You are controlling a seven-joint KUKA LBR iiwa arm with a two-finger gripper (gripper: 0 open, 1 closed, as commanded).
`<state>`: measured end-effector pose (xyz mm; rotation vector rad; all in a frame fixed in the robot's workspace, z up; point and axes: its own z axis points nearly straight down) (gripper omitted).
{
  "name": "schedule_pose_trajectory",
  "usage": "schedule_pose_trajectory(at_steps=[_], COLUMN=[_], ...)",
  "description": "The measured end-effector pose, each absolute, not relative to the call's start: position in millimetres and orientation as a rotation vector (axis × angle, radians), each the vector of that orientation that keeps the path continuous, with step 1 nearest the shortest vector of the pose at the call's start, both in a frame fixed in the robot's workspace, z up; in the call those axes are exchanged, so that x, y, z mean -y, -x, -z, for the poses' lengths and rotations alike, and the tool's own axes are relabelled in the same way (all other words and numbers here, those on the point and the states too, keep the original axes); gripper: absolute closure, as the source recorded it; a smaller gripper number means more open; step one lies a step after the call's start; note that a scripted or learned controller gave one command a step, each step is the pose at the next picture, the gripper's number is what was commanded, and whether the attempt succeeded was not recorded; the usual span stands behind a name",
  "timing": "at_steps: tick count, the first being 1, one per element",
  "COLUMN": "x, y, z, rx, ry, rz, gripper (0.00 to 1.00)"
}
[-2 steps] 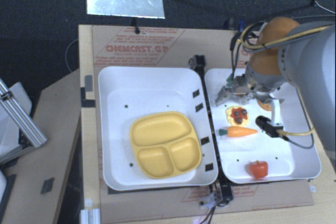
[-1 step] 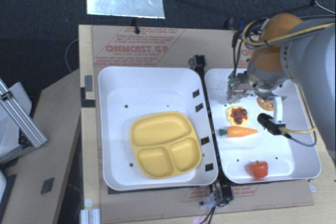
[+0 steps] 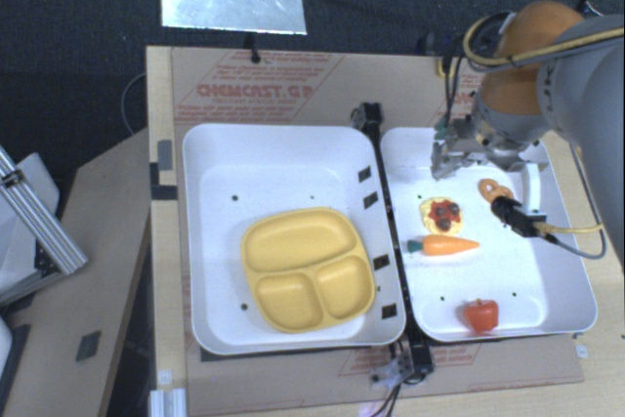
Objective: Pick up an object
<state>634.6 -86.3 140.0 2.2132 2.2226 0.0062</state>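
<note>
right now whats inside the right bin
A carrot, a red pepper, a small pizza and a pretzel lie in the right bin. The pincer and arm cover its far corner.

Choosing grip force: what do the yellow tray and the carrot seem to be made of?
Tray: probably hard plastic, smooth with a soft sheen; moulded compartments with rounded edges and one even yellow. Carrot: likely plastic toy food, uniform orange with a green stub; whether it is hard or soft can't be told from this view.
</note>
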Motion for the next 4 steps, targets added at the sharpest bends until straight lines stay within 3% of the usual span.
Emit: schedule_pose_trajectory(at_steps=[2, 4], x=[76.6, -33.1], y=[-640.4, -625.5], z=[-252.1, -241.9], rx=[-2.224, -2.234], ry=[-2.21, -2.211], rz=[-0.007, -0.003], gripper=[1.0, 1.0])
